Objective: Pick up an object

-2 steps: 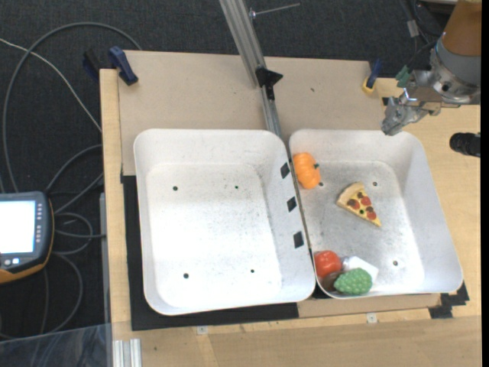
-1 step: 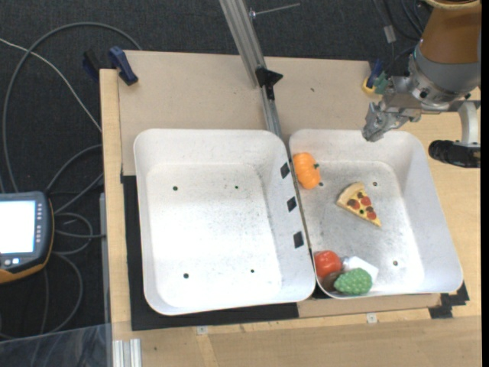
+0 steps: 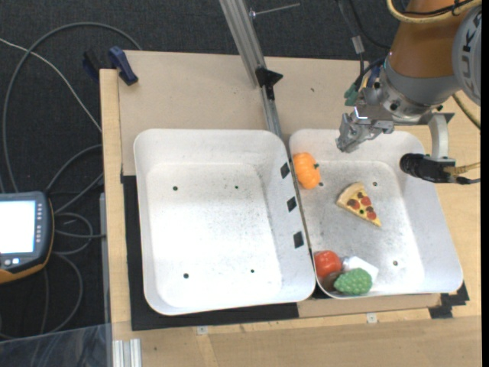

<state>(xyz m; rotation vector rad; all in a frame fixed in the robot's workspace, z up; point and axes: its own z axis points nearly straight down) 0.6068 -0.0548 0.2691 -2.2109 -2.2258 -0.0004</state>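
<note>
The nearest candidate to the arm was a pizza slice (image 3: 360, 204), a yellow wedge with red spots, lying flat on the floor of the right bin (image 3: 412, 239) about at its middle. From the slice, at roughly ten o'clock, an orange toy (image 3: 306, 170) sat against the bin's left wall, close to the divide between the two bins. At about seven o'clock from the slice, in the bin's near left corner, a red toy (image 3: 327, 263) lay just beside a green bumpy toy (image 3: 353, 281), with a small white piece (image 3: 361, 267) touching the green one at its upper right.

The gripper (image 3: 350, 139) hung at twelve o'clock from the slice, over the far rim of the right bin, well apart from every toy and holding nothing. Whether its claw was spread or pressed together could not be told from this angle. Above it rose the grey wrist and the orange band of the arm (image 3: 428, 29), toward one o'clock.

The left bin (image 3: 153, 167) lay at nine o'clock from the slice. A slanted metal post (image 3: 244, 37) climbed away from the gap between the bins toward eleven o'clock, and a handheld screen (image 3: 21, 232) sat off the bench at far nine o'clock.
</note>
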